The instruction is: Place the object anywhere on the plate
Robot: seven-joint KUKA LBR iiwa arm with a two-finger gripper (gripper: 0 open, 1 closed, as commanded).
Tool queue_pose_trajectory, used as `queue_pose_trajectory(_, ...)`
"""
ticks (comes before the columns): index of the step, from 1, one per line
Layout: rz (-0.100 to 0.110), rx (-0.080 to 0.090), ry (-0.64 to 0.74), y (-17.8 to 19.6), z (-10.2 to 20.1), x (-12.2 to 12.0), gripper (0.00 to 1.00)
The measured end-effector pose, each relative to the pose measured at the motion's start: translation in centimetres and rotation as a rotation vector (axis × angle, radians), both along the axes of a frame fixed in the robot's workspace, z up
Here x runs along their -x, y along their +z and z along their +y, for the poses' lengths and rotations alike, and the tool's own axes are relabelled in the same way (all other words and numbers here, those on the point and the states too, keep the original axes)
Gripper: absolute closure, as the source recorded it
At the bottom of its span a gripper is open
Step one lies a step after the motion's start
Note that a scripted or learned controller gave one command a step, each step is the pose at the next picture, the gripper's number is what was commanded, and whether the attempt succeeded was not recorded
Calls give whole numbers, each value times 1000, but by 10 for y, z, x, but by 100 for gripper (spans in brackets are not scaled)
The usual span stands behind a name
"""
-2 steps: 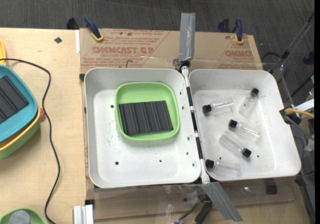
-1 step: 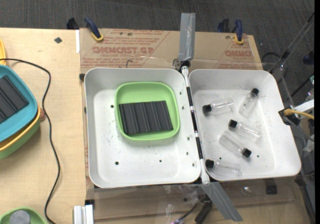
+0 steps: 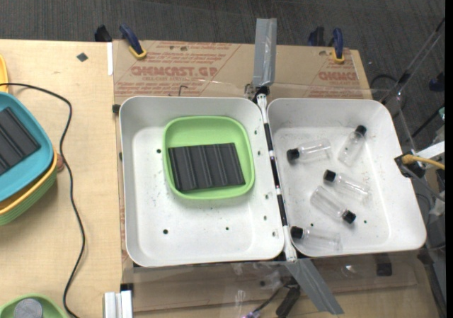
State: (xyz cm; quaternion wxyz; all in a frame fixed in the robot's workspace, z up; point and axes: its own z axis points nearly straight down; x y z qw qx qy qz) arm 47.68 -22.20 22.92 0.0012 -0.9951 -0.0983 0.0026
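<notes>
Clear vials (image 3: 333,182) lie in the bin (image 3: 386,228) at three o'clock from your green plate (image 3: 209,125); the nearest vial (image 3: 309,150) runs nine-to-three, cap toward the plate.

Bright even light, soft shadows, sharp.

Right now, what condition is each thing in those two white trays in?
Green plate: flat in the left bin, a dark ribbed insert lying on it, no vial on it.
Five clear vials with black caps, all lying on their sides, capped, in the right bin:
vial
vial
vial
vial
vial
</notes>
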Motion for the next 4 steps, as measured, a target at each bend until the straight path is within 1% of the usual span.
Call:
queue_pose_trajectory(1,-1,1,5,11,0,0,0)
queue_pose_trajectory(2,1,1,2,4,0,0,0)
queue_pose_trajectory(3,-1,2,5,14,-1,-1,0)
queue_pose_trajectory(4,1,1,2,4,0,0,0)
